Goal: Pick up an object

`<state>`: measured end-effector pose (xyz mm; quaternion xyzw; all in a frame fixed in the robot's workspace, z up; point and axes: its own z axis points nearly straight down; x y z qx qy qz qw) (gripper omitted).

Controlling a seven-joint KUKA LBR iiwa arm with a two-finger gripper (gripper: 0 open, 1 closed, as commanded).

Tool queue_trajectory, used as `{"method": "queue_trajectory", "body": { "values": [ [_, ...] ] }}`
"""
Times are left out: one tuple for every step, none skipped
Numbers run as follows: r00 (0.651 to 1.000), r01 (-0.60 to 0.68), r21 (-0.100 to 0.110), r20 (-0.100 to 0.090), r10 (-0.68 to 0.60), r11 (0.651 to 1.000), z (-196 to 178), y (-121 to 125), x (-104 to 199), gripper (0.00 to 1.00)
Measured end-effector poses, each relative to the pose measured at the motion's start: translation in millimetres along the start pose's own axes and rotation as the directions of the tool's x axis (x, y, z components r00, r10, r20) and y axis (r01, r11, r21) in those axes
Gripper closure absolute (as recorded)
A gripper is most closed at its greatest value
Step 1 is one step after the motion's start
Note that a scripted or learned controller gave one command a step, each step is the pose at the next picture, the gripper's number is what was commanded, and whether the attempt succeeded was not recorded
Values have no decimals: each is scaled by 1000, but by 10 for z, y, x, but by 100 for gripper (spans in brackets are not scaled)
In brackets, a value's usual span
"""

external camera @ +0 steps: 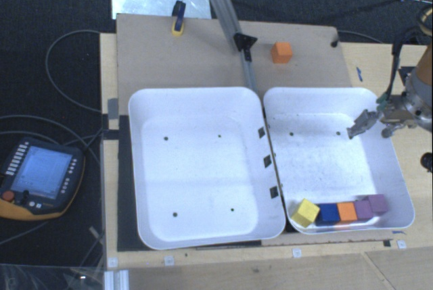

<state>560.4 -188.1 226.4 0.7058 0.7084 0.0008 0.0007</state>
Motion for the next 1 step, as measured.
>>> {"method": "queue_trajectory", "body": {
  "values": [
    [1000, -7, 0, 2, 7, 1000, -315, -638, -252, 0]
  ]
}}
